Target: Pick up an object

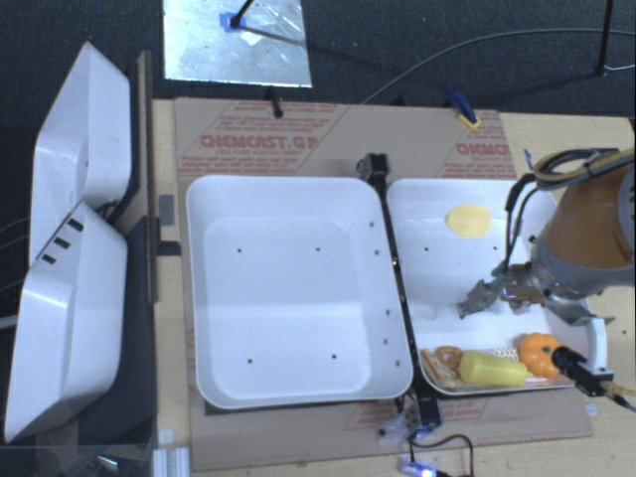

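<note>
The right bin (pixel 427 266) holds a flat pale yellow disc (pixel 468 221) near its far side. Along its near edge lie a brown pretzel-shaped piece (pixel 446 358), a yellow cylinder (pixel 492 370) and an orange ball (pixel 540 354). My gripper (pixel 481 299) hangs low over the middle of this bin, above the near row and below the disc. It points toward the left. Nothing shows in its grip. The arm's orange band (pixel 593 229) sits over the bin's right side and hides that part.
The left bin (pixel 288 286) sits beside the right one, with a black divider clamp (pixel 376 167) between them. A black cable (pixel 527 192) loops by the wrist. A silver sheet (pixel 237 26) lies beyond the bench. White moulded shells (pixel 70 237) stand at far left.
</note>
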Controlling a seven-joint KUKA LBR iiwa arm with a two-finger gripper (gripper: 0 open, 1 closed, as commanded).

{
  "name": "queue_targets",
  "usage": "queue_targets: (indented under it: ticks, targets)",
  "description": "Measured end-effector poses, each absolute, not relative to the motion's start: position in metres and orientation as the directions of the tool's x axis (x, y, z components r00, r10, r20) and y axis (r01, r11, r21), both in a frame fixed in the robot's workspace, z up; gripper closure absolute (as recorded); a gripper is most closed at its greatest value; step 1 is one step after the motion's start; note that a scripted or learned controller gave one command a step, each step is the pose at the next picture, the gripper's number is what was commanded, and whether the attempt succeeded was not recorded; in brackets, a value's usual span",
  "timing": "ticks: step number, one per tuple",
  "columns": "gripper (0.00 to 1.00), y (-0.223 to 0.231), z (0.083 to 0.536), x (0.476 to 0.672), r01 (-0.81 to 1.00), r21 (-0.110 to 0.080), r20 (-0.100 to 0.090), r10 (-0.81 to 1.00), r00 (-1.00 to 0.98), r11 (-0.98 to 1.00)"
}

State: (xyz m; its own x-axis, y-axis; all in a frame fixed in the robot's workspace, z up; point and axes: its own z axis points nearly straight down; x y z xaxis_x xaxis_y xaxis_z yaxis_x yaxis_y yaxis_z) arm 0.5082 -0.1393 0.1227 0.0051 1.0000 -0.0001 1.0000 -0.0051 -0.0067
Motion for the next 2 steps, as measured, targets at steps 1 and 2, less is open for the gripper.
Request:
queue_targets:
  ticks: [1, 2]
  targets:
    - [0.0, -0.096, 0.296, 0.488, 1.0, 0.016, 0.0, 1.0, -0.004, 0.004]
    - [0.0, -0.082, 0.357, 0.487, 1.0, 0.007, 0.0, 1.0, -0.002, 0.002]
